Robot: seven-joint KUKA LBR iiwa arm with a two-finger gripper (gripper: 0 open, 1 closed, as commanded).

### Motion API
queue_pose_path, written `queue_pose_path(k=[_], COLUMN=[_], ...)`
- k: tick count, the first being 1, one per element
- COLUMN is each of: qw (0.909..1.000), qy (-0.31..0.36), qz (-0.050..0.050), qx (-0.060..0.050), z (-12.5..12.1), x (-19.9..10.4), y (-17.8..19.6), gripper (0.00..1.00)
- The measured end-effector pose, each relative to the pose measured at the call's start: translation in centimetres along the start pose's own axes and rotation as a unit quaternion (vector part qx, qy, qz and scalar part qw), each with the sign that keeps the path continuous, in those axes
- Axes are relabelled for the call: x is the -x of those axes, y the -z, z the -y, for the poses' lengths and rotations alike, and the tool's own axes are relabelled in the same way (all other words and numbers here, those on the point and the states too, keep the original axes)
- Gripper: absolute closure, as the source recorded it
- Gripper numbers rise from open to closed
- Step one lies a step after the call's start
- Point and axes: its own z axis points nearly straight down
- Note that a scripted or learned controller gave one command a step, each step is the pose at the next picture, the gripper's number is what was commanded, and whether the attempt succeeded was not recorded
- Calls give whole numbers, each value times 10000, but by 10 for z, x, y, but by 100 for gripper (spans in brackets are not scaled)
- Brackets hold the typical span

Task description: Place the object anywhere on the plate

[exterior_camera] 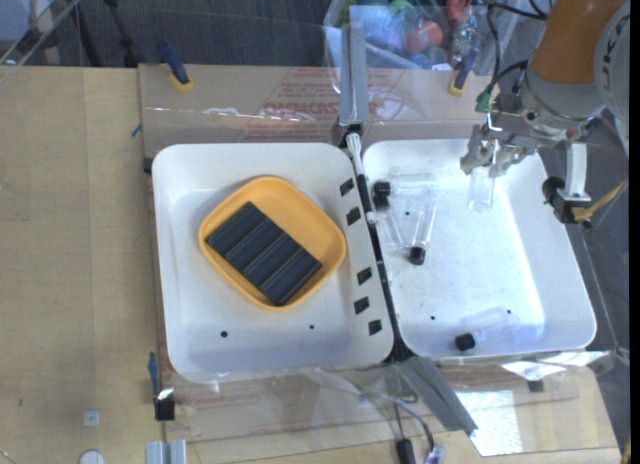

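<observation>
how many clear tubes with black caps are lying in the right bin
3, though clear plastic is hard to spot: tube one at the upper left, tube two just below it, tube three near the front wall.

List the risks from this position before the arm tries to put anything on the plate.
1. The objects in the right bin look like clear plastic pieces with small black caps; they are hard to see against the white, so a grasp may miss.
2. The dark ridged block already covers most of the yellow plate, leaving little free surface.
3. The end effector hovers near the right bin's far edge, apart from the pieces, and the divider stands between the bins.
</observation>
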Motion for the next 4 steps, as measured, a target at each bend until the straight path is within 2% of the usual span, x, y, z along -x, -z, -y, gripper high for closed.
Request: queue_pose_path(k=[1,2,3,4], qw=[9952,9903,9702,9503], qy=[974,1387,2421,3114], qz=[-14,-14,-18,-16], qx=[-11,-8,-7,-3], z=[26,54,86,139], x=[-4,-28,-9,-14], y=[-44,-29,-70,-30], gripper=[100,100,100,100])
